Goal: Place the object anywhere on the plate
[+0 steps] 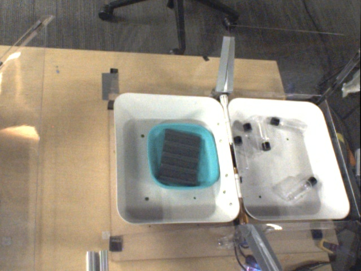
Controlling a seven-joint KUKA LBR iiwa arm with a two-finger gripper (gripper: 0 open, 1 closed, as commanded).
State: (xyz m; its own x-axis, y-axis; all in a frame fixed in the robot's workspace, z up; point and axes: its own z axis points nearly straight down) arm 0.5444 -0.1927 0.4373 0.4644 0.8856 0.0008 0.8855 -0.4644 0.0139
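Observation:
A turquoise plate point(211, 160) with rounded corners sits in the middle of the left white bin point(127, 168). A dark grey ribbed block point(180, 156) lies flat on the plate and covers most of its floor. In the right white bin point(333, 168) lie several clear plastic vials with black caps. One vial point(294, 187) rests near the front right, with its cap pointing right. Others point(260, 130) cluster at the back left of that bin.
A grey metal post point(225, 66) stands behind the seam between the two bins. The wooden bench point(56, 168) stretches out to the left of the bins. A black chair base point(177, 10) stands on the floor behind the bench.

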